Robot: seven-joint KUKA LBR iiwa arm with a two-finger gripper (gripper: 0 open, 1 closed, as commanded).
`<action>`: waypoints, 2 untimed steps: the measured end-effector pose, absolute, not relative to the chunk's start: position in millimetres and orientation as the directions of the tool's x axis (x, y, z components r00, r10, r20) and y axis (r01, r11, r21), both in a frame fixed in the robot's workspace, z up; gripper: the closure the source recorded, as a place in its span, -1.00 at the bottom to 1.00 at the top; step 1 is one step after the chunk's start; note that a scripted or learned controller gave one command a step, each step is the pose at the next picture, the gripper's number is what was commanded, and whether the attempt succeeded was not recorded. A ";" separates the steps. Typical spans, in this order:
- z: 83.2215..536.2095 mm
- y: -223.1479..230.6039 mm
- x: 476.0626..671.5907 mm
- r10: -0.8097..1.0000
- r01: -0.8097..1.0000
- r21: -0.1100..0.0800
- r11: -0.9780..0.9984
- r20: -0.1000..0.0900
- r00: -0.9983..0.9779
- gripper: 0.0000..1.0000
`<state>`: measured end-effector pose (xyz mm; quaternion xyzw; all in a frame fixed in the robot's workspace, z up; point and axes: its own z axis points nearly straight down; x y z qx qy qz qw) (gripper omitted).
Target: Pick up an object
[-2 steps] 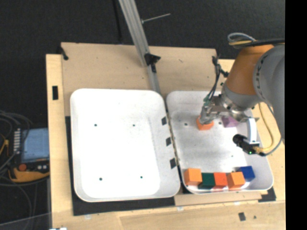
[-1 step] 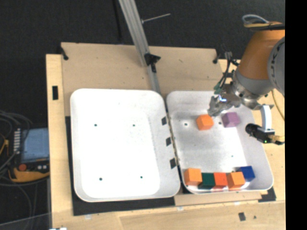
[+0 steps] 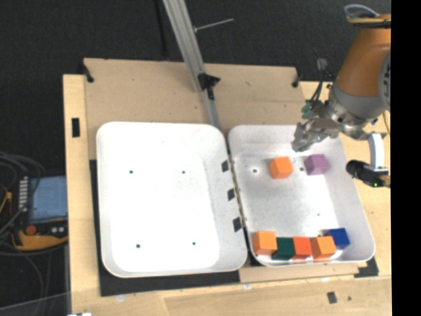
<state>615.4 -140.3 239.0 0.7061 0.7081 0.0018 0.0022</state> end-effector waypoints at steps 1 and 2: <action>230.2 -85.2 606.9 1.000 1.000 -0.001 0.006 0.000 -0.006 1.00; 236.8 -22.8 600.3 1.000 1.000 0.000 0.009 0.002 -0.009 1.00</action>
